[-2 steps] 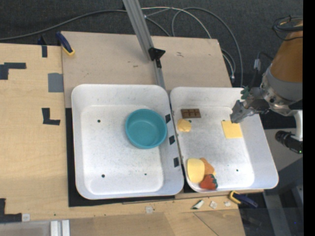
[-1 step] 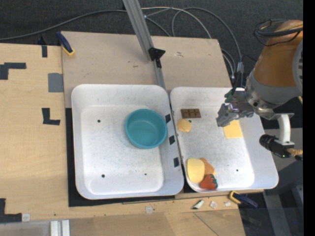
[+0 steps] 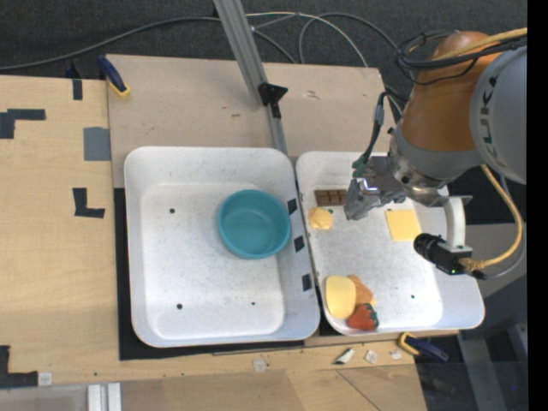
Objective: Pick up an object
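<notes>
End effector over the right bin, no object in its grip yet.

The arm reaches in from the right and the end effector (image 3: 364,197) hangs above the far-left part of the right bin (image 3: 458,315); I cannot tell whether it is released or clenched, and nothing shows in its grip. This looks like the approach step. The closest candidate is the small pale yellow lump (image 3: 320,219), lying just beside the end effector near the bin's left wall; it is roundish with no clear long axis. A flat yellow square (image 3: 402,224) lies near the bin's middle, a brown bar (image 3: 330,197) lies lengthwise along the far wall, and a yellow, orange and red cluster (image 3: 350,301) sits at the near-left corner. Next, I judge, it must shift left over the lump and descend. The blue bowl (image 3: 253,222) sits upright in the left bin (image 3: 154,255).
</notes>
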You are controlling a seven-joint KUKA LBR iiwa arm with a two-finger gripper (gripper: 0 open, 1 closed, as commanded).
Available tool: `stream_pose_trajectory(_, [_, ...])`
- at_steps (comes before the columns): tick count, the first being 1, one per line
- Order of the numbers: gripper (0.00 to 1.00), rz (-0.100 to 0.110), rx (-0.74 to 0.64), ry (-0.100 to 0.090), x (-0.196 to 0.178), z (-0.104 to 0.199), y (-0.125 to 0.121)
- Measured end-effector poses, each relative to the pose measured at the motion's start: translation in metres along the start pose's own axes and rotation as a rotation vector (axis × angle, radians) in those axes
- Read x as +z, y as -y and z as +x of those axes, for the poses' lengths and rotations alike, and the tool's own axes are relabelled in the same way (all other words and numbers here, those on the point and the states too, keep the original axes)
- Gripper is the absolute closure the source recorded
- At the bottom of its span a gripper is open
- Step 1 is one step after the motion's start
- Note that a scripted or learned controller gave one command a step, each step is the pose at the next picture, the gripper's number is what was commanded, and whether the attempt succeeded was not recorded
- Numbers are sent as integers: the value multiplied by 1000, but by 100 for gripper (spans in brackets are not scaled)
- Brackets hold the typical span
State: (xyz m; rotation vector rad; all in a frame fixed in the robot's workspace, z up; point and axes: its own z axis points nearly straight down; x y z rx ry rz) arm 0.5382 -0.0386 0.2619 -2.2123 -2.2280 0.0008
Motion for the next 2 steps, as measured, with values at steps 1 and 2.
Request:
stream_pose_trajectory(1, [100, 3, 1, 0, 21, 54, 8])
stream_pose_trajectory(2, [100, 1, -1, -1, 18, 109, 10])
